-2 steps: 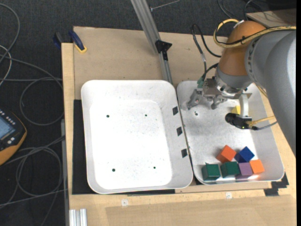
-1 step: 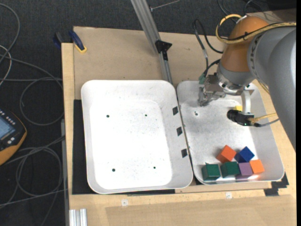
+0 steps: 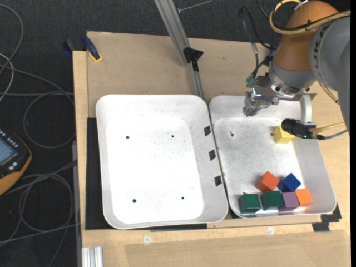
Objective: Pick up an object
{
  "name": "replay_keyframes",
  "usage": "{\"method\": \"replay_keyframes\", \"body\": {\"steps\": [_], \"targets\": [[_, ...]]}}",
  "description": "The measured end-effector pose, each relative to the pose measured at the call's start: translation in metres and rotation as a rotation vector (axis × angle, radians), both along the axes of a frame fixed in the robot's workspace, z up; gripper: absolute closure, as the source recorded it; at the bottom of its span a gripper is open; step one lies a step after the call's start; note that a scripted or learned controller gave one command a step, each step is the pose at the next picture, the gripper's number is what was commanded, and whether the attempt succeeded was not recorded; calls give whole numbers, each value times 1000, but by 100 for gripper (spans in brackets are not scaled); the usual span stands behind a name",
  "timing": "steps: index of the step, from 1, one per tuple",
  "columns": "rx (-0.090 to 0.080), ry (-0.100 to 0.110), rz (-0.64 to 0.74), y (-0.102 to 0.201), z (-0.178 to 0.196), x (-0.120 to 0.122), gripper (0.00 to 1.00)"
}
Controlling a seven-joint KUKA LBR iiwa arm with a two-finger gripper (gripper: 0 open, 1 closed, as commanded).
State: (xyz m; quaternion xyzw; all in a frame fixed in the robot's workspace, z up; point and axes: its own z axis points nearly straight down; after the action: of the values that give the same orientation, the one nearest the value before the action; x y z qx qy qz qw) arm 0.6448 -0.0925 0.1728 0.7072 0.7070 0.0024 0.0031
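Note:
My gripper (image 3: 253, 109) hangs over the back left corner of the right bin (image 3: 239, 149), with nothing visibly in it. A yellow block (image 3: 281, 135) lies in the same bin, a short way to the gripper's right and nearer the front. In the bin's front right corner sits a cluster of blocks: an orange one (image 3: 269, 181), a blue one (image 3: 290, 182), a second orange one (image 3: 303, 196), a purple one (image 3: 289, 199) and two green ones (image 3: 271, 198) (image 3: 250, 202). The cluster is well apart from the gripper.
The left bin (image 3: 150, 160) sits beside the right one, with black clips (image 3: 211, 154) along the shared rim. A slanted metal pole (image 3: 178, 32) rises behind the bins. Cables lie on the dark floor to the left.

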Motion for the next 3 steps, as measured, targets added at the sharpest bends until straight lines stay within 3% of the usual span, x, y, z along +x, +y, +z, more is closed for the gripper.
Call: {"method": "replay_keyframes", "body": {"steps": [2,3], "targets": [[0,-1,2,-2,121,4,100],[3,9,6,46,122,-11,100]]}}
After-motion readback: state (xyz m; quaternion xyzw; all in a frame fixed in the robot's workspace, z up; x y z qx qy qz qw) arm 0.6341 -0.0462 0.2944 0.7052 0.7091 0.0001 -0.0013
